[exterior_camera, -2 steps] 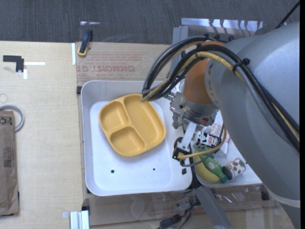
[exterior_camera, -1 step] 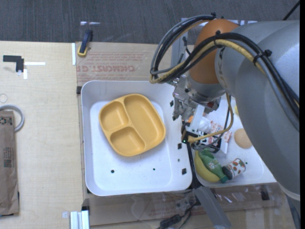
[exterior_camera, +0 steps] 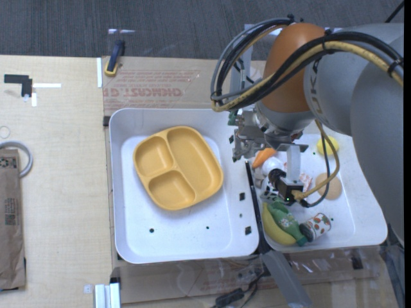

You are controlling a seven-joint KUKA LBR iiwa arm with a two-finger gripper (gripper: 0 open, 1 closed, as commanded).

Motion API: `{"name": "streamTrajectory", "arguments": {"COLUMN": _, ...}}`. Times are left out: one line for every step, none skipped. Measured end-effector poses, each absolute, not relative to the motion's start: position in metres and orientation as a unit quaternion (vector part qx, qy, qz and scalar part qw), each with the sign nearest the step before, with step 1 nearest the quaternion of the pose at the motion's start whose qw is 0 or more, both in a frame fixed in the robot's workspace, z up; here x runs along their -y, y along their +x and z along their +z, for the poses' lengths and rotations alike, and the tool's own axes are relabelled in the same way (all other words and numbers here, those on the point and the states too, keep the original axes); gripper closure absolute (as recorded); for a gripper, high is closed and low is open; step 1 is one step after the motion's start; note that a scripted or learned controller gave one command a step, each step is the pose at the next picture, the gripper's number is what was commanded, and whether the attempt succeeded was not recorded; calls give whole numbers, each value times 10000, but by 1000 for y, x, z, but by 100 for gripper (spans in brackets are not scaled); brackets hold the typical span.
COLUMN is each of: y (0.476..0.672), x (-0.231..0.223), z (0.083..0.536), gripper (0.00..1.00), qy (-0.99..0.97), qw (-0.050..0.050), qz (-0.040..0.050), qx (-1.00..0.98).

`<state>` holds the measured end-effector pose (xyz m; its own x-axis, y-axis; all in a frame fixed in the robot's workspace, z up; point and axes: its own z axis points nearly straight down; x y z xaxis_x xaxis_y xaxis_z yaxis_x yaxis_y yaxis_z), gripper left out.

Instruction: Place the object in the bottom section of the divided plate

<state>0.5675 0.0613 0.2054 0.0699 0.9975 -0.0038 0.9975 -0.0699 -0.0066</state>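
- The hand (exterior_camera: 277, 172) hangs low in the right bin (exterior_camera: 359, 191), over jumbled toys, likely to pick one; its grip I cannot tell.
- Which toy is meant is unclear; the banana (exterior_camera: 280, 226) lies at its six o'clock, long axis twelve-to-six.
- The divided plate (exterior_camera: 178, 167), at nine o'clock, waits in the left bin (exterior_camera: 186, 242).

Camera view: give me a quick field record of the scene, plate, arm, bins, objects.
plate: yellow divided plate lying in the left bin, all three sections bare
arm: grey arm with orange band, reaching in over the right bin
gripper: gripper low among the toys in the right bin
objects: banana, small can, orange piece, all in the right bin
task state: nothing on the plate yet
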Motion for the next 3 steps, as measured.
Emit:
{"name": "streamTrajectory", "arguments": {"y": 524, "x": -2, "z": 230, "gripper": 100, "qy": -7272, "qw": 17, "qz": 38, "qx": 6864}}
{"name": "streamTrajectory", "arguments": {"y": 636, "x": 41, "z": 282, "gripper": 100, "qy": -6918, "qw": 7, "qz": 30, "qx": 7221}}
{"name": "streamTrajectory", "arguments": {"y": 647, "x": 58, "z": 257, "gripper": 100, "qy": -8326, "qw": 7, "qz": 42, "qx": 5538}}
